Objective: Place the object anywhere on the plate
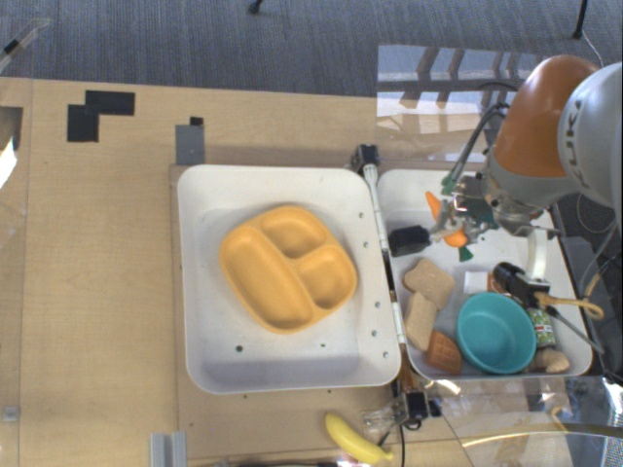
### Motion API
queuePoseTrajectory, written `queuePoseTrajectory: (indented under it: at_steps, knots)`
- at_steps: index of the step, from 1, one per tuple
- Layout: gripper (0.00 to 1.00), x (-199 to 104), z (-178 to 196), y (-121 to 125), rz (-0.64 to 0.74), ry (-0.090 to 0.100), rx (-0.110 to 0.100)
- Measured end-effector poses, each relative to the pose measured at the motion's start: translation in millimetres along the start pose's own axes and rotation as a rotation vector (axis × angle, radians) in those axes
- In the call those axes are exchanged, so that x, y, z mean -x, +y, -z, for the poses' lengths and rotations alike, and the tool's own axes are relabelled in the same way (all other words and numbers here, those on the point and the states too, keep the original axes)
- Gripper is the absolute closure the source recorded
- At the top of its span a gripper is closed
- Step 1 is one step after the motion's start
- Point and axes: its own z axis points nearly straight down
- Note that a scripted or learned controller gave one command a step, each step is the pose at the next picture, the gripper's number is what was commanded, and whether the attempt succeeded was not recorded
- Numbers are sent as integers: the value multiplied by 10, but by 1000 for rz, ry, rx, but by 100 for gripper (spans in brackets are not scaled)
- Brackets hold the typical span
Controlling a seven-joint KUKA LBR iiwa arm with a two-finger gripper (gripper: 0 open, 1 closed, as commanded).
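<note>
My claw (pixel 458 224) hangs over the right bin (pixel 391 189); I cannot tell how open it is. The yellow plate (pixel 287 267) carries no readable writing.

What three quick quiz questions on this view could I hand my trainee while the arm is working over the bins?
1. True or false: the yellow divided plate lies in the left bin.
2. Which container sits in the right bin? A) a teal bowl B) a red mug C) a glass jar
3. Fill in: the yellow item lying on the bench below the bins is a ______.

Key
1. True; the plate has three compartments, none holding anything.
2. A; the teal bowl sits beside bread-like pieces, while the gripper hovers over that bin near a small orange piece.
3. Banana.
</note>
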Motion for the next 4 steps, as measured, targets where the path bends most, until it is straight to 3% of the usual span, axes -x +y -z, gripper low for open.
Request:
queuePoseTrajectory:
  at_steps: [1,2,3,4]
  knots:
    - [100,-1073,442,-136,270,2,3]
    - [100,-1803,627,378,349,2,4]
    - [100,-2532,692,50,647,3,1]
    - [100,-2663,363,186,885,1,-1]
